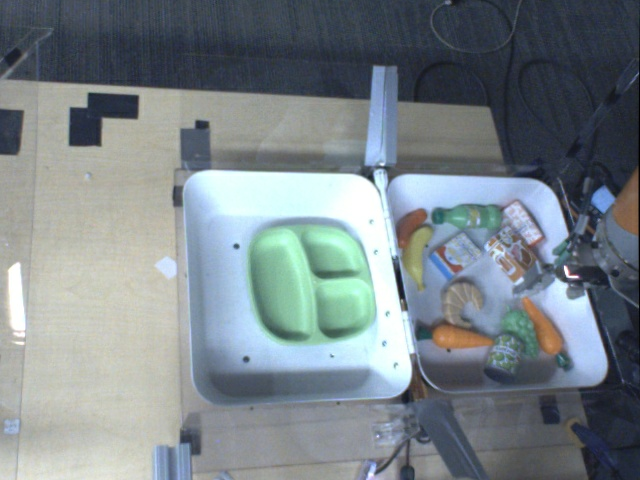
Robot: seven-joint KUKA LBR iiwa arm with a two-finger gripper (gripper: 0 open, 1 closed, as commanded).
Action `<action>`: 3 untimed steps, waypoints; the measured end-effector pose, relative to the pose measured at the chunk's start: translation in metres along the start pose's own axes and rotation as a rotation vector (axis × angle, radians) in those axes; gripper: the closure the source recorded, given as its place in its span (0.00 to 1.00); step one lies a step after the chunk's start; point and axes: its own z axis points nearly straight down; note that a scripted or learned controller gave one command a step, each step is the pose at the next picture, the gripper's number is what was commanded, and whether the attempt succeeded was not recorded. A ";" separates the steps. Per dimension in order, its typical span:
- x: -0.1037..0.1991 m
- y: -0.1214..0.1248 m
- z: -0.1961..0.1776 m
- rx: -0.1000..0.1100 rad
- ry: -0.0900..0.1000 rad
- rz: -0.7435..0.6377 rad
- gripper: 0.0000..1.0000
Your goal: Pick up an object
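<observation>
The right bin (590, 368) holds a jumble of toy groceries. Among them are a green bottle (466, 216), a yellow banana (416, 254), a small carton (457, 253), snack packets (516, 240), a bread roll (463, 300), two carrots (463, 338), a broccoli (518, 324) and a dark can (504, 356). My gripper (545, 266) reaches in over this bin's right side, just right of the snack packets and above the broccoli. Its fingers stand apart and open, with nothing between them.
The left bin (215, 368) holds a green divided tray (310, 280). A metal post (381, 118) rises behind the wall where the two bins meet. Cables lie on the dark floor at the back right.
</observation>
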 end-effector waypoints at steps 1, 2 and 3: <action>0.028 0.001 0.095 -0.011 -0.001 0.160 0.00; 0.029 0.005 0.085 -0.015 0.001 0.159 1.00; 0.124 0.018 -0.056 -0.003 -0.001 -0.096 1.00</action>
